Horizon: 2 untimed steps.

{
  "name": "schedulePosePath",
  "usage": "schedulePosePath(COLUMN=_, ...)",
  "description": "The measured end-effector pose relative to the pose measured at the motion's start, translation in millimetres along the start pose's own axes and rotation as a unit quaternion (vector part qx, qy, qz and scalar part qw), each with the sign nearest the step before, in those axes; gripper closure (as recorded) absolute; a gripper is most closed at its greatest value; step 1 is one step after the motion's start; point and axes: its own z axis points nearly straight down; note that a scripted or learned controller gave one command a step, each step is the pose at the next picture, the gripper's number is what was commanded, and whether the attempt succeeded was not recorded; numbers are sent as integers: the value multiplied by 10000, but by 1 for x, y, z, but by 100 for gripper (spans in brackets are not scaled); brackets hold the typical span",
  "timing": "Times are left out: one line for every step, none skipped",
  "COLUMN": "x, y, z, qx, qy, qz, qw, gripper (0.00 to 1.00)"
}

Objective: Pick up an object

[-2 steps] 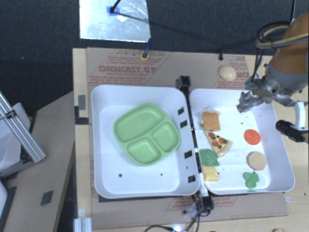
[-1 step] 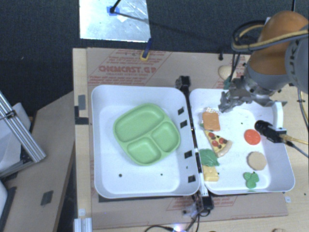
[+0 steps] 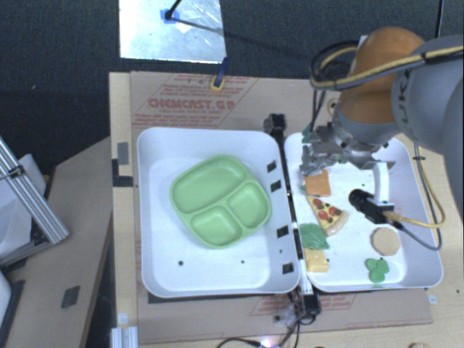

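My gripper [image 3: 313, 164] hangs low over the upper left part of the right bin [image 3: 424, 263]. Its tip sits directly above the top edge of an orange flat piece [image 3: 318, 186] that lies on the bin floor. Whether it touches that piece is hidden by the gripper body. Below the orange piece lies a pizza slice [image 3: 328, 215], then a green leaf piece [image 3: 313, 235] and a yellow cheese piece [image 3: 316, 261]. A round tan cookie [image 3: 386, 241] and a small green broccoli piece [image 3: 376, 269] lie at the lower right of the bin.
The left bin [image 3: 156, 267] holds a green divided plate [image 3: 220, 201]. A black part with a yellow cable [image 3: 367, 206] and a white bar [image 3: 380, 183] hang from the arm over the right bin's middle. The bulky arm covers the bin's upper right.
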Motion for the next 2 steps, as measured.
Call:
schedulePosePath(x=20, y=6, z=-7, qx=-7, qy=-4, qz=17, qw=10000, gripper=100)
schedulePosePath(x=11, y=5, z=-15, qx=-8, qy=-5, qz=39, qw=10000, gripper=100)
